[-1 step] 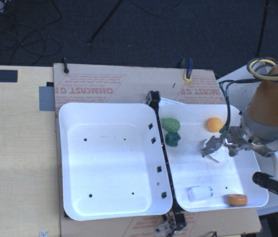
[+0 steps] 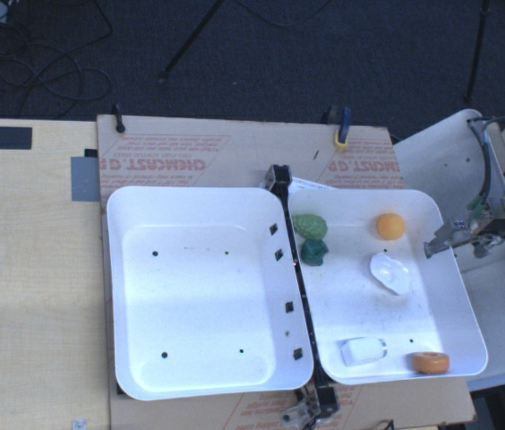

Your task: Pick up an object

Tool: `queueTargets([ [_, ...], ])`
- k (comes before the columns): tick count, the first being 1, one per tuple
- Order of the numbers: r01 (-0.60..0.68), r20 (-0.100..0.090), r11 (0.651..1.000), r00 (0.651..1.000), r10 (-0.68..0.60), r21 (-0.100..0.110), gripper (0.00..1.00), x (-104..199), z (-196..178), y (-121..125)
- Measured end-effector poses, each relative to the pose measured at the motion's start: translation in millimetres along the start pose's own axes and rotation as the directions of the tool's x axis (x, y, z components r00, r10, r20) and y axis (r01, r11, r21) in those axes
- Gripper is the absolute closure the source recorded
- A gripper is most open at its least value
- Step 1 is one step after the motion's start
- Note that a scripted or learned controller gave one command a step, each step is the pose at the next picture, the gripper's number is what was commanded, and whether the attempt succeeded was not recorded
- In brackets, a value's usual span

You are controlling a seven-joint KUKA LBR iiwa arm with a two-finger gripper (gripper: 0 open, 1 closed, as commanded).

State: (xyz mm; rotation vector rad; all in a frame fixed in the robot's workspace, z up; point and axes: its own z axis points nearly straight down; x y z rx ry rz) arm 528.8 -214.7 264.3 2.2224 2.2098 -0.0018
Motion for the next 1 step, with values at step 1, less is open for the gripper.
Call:
queueTargets([
  [1, 0.004, -0.007, 1.0, 1.0, -0.004, 0.007, 1.0, 3.9, -6.4, -0.7],
])
